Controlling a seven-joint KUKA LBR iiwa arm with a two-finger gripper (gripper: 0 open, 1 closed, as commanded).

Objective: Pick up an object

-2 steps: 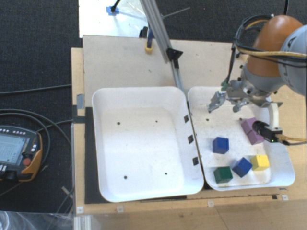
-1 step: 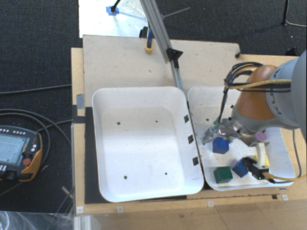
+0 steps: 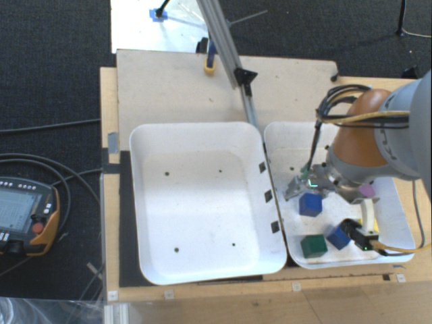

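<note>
Two shallow white bins sit side by side on the pale surface (image 3: 175, 86), which has wooden edging. Around it I see dark carpet (image 3: 47, 59). A control pendant (image 3: 23, 214) with black cables lies on the floor off the left edge. A grey metal pole (image 3: 219, 25) slants down from the top and ends near the far corner where the bins meet.

The left bin (image 3: 196, 125) shows a wide white floor marked by a few small dark dots, so that is where the open room is. The right bin (image 3: 287, 150) is crowded by comparison. Small black tabs (image 3: 268, 196) line the edge where the bins touch.

The arm (image 3: 398, 123) comes in from the right and covers much of that bin's right half. The hand (image 3: 297, 187) is low over the middle of the right bin, and I cannot tell whether it is wide or narrow. A blue cube (image 3: 310, 204) lies just beside it on the near side, and I cannot tell whether they touch.

A second blue cube (image 3: 337, 237) and a green cube (image 3: 314, 246) sit close to the near rim. A small pink piece (image 3: 366, 190) shows under the wrist.
</note>
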